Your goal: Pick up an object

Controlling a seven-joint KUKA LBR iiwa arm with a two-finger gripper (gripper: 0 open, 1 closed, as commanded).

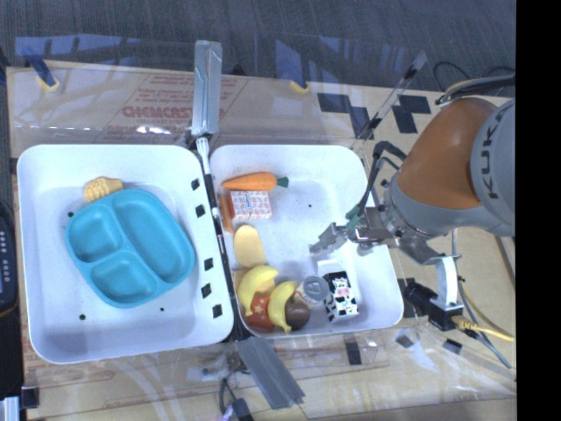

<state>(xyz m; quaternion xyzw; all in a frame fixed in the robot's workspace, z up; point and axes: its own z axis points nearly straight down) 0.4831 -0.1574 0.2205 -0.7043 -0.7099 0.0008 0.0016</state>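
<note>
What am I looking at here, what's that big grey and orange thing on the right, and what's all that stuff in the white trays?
This is one picture from a camera fixed above a workbench, looking down at a slant. The grey and orange thing is a robot arm reaching in from the right. At its tip is a two-finger gripper, its tool for picking things up. It hovers over the right bin, and I see nothing between its fingers.

Two shallow white bins sit side by side. The left bin holds a blue divided plate with a small yellow corn toy at its top edge. The right bin holds toy food and small items: a carrot, a small printed box, a pale yellow piece, a banana in a heap of fruit, and a black-and-white carton just below the gripper.
</note>
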